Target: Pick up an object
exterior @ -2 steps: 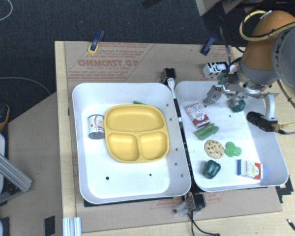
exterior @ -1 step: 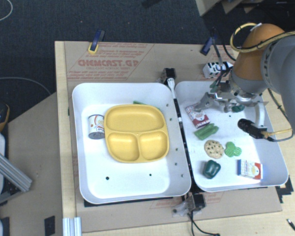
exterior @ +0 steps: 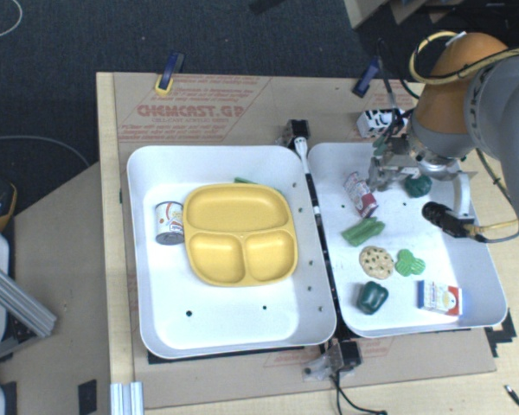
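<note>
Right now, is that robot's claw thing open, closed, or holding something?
Tool: it cannot be told; it sits low in the right bin, beside a small red and white packet.

yellow plastic divided tray (exterior: 240, 232) in a white bin (exterior: 147, 258), plus a tan speckled cookie (exterior: 376, 261) and dark green pepper (exterior: 371, 296)

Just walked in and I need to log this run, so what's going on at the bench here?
The grey arm has reached into the right bin, its gripper low near a small red-and-white can. Whether it holds anything is unclear. Also in that bin lie a cookie, a green pepper and a small carton. The left bin holds a yellow divided plate and a can.
</note>
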### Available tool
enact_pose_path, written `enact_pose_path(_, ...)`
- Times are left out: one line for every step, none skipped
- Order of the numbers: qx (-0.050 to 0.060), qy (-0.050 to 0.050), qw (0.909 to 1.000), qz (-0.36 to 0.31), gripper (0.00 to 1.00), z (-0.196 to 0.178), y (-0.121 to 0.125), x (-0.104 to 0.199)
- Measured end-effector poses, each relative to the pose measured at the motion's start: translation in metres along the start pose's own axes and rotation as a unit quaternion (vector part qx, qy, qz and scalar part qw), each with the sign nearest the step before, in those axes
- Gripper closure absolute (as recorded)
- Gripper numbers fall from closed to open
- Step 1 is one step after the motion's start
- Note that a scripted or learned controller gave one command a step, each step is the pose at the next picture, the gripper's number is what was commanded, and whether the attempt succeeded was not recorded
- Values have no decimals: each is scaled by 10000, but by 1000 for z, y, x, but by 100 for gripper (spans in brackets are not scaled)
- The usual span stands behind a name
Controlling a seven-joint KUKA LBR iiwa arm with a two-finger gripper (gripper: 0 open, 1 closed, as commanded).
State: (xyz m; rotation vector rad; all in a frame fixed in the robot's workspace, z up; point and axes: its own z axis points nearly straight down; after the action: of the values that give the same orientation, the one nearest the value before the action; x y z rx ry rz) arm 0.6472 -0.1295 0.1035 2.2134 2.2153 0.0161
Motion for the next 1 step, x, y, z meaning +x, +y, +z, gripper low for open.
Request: enact_pose_path(29, -13, 10000, -4, 100, -52, 13, 0)
